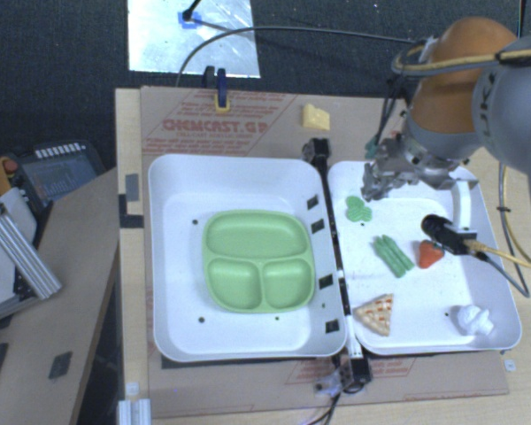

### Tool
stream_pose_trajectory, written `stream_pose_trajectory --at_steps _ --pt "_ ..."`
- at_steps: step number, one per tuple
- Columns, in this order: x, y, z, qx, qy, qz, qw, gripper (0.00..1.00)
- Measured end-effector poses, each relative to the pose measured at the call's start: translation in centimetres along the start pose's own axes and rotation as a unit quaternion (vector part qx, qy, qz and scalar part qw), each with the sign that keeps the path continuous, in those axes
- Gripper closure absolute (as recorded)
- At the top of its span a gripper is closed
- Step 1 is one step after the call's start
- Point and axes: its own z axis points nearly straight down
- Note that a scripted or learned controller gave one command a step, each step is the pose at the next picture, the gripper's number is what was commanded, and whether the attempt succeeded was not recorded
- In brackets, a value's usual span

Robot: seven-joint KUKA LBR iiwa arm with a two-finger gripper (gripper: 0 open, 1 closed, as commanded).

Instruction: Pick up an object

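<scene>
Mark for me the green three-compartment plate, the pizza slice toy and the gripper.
Green three-compartment plate (253,234), camera view, its large top compartment.
Pizza slice toy (376,312), camera view, middle of the slice.
Gripper (373,189), camera view, its tip above the right bin.

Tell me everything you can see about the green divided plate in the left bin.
The green divided plate is pale green and looks like matte plastic. It is a rounded rectangle with three compartments: one wide one along the far side and two smaller ones along the near side. It lies flat, right side up, roughly central on the floor of the left white bin. Nothing else touches it.
</scene>
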Motion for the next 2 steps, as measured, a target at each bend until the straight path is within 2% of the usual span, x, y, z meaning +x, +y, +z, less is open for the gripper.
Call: stream_pose_trajectory --at_steps 1,2 --pt "6.0 0.3 0.5 0.0 0.0 0.0 1.0 1.0" --pt "11.4 0.1 -0.8 0.0 0.0 0.0 1.0 1.0"
